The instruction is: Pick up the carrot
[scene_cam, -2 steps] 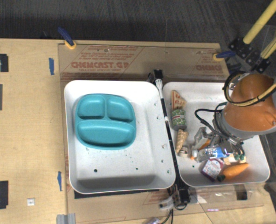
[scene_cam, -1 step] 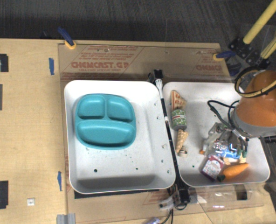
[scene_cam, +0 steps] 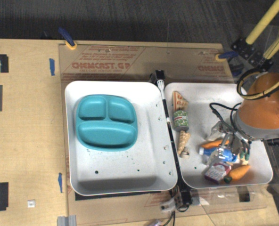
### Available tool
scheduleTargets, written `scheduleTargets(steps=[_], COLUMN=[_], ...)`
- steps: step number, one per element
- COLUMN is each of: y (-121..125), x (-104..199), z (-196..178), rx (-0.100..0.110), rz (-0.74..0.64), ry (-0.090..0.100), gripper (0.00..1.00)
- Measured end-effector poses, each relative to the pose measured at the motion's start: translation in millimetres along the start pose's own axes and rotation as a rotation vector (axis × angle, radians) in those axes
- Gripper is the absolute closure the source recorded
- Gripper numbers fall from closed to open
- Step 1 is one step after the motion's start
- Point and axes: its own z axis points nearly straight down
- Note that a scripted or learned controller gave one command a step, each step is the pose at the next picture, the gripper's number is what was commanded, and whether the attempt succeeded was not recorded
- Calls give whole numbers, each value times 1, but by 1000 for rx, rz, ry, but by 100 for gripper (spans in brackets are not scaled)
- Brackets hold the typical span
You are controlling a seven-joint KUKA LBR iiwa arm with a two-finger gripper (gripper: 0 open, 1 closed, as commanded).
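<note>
The carrot (scene_cam: pixel 239 172), orange with a green end, lies near the front right corner of the right bin (scene_cam: pixel 196 175). It rests against a purple packet (scene_cam: pixel 215 173). My gripper (scene_cam: pixel 230 147) hangs low over the cluster of items just behind the carrot, under the orange wrist band (scene_cam: pixel 264 108). It is above a blue item (scene_cam: pixel 225 155), and cables and the wrist hide much of its tip. The carrot lies in the bin, apart from the gripper.
An orange piece with a blue end (scene_cam: pixel 210 145) lies left of the gripper. A pizza slice (scene_cam: pixel 178 99), a green can (scene_cam: pixel 180 120) and a tan cone (scene_cam: pixel 183 143) line the right bin's left wall. The left bin (scene_cam: pixel 116 173) holds a teal divided plate (scene_cam: pixel 106 122).
</note>
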Motion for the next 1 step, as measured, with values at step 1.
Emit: scheduleTargets(steps=[1], y=[-18], x=[9], z=[0], rx=[2], rz=[482], ry=[5], gripper=[0])
